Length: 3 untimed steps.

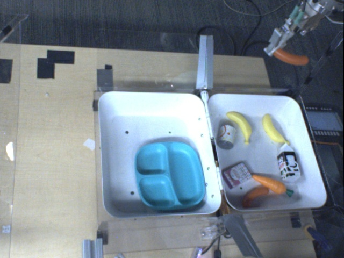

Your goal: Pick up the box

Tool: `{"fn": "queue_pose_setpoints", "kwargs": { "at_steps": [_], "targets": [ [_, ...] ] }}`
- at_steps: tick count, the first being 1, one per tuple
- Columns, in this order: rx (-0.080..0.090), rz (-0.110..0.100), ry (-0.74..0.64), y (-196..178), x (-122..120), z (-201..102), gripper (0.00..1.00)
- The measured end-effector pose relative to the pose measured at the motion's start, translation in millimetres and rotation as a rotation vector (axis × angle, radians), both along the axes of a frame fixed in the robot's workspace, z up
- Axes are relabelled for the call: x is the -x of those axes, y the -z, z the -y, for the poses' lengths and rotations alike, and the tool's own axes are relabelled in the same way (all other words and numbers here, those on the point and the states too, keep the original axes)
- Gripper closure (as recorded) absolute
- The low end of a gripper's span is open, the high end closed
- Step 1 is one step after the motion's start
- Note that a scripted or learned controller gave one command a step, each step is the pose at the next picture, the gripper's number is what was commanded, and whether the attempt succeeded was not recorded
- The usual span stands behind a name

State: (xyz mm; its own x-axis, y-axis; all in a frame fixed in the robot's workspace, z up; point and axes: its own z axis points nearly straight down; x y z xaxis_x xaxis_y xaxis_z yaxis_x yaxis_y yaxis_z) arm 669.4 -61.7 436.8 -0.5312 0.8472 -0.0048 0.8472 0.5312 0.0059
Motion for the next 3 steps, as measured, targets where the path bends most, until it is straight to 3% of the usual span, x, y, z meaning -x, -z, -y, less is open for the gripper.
{"fn": "queue_pose_setpoints", "kwargs": {
  "at_steps": [2, 3],
  "targets": [
    [0.002, 0.001, -0.359, -0.3, 5.0, -24.2, 1.0],
    [0.003, 0.001, -0.463, -0.4, 9.3, -34.0, 1.0]
  ]
}}
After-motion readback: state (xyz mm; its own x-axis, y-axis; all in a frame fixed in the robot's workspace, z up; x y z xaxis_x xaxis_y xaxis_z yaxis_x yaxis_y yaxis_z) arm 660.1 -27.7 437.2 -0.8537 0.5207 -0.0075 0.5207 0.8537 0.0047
